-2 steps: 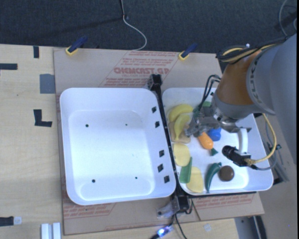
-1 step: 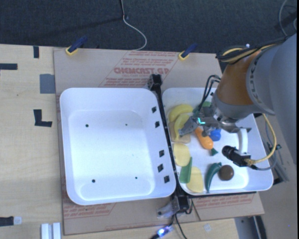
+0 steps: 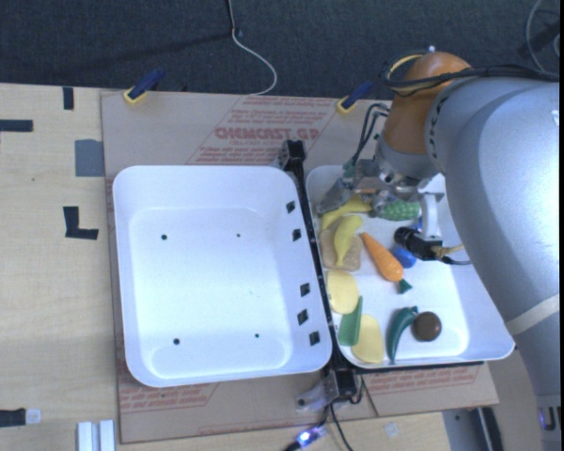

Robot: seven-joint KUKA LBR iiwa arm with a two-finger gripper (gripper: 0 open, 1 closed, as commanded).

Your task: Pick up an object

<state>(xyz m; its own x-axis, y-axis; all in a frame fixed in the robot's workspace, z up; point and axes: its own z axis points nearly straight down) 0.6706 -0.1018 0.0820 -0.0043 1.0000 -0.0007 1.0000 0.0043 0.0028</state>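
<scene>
A yellow banana [image 3: 344, 220] lies at the far left corner of the right bin [image 3: 489, 344], just under the gripper [image 3: 348, 195], which hangs low over that corner. Whether the gripper is open or closed around anything cannot be told, as the wrist hides it.

Beside the banana sit a tan piece [image 3: 347, 251] and an orange carrot [image 3: 383, 257], which lies on a slant. A knobbly green item [image 3: 398, 210] is just behind the carrot, and a small blue thing [image 3: 403, 257] touches the carrot's right side.

Nearer the front are a yellow slice [image 3: 342, 291], a dark green piece [image 3: 351, 320], a green pepper [image 3: 398, 331] and a brown ball [image 3: 426, 325] (the last two nearly touching).

The left bin [image 3: 207, 271] stands alongside, and both rest on cardboard [image 3: 263, 132].
</scene>
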